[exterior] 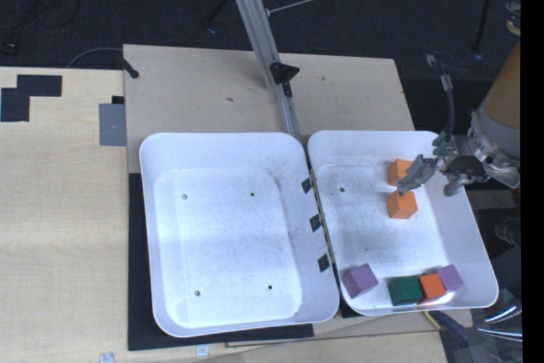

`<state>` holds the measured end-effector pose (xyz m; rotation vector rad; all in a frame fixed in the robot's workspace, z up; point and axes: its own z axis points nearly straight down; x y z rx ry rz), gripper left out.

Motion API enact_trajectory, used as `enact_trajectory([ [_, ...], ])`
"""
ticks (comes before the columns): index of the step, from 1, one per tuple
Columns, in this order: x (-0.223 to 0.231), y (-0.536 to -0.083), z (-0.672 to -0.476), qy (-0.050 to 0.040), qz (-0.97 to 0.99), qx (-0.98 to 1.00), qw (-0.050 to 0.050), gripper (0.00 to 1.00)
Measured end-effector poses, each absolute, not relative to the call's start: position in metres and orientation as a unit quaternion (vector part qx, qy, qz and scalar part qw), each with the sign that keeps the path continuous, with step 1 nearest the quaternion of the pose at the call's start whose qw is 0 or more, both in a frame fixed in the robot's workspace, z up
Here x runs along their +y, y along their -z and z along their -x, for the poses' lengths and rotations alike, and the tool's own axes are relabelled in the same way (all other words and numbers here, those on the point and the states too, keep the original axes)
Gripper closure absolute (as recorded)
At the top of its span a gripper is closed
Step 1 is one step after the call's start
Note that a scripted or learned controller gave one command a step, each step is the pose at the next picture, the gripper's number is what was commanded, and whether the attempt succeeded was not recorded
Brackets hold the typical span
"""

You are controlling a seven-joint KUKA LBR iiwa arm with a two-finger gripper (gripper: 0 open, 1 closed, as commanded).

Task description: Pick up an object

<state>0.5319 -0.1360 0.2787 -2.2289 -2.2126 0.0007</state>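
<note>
Over right bin (476,259): gripper (418,176) hovered between orange blocks (402,205), finger state untellable; approach step, descent needed next.

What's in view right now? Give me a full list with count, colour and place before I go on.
orange blocks: 2, orange, right bin's upper right; one by the tool, the other just below it
purple blocks: 2, purple, right bin's near edge; one at the left, one at the right
green block: 1, green, near edge, between the purple ones
small orange block: 1, orange, touching the green block's right side
left bin: 1, white, left of the bench
right bin: 1, white, beside it
metal rail: 1, grey, slanting down to where the bins meet
arm: 1, grey with orange band, from the right
tool: 1, dark, over the upper orange block
</note>
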Motion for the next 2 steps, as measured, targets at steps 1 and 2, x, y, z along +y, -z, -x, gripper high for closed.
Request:
enact_trajectory([
  [1,-0.162,-0.121,-0.550,-0.0028,0.707,-0.707,0.005,0.00],
  [2,-0.156,-0.089,-0.609,-0.0061,0.708,-0.706,0.010,0.00],
])
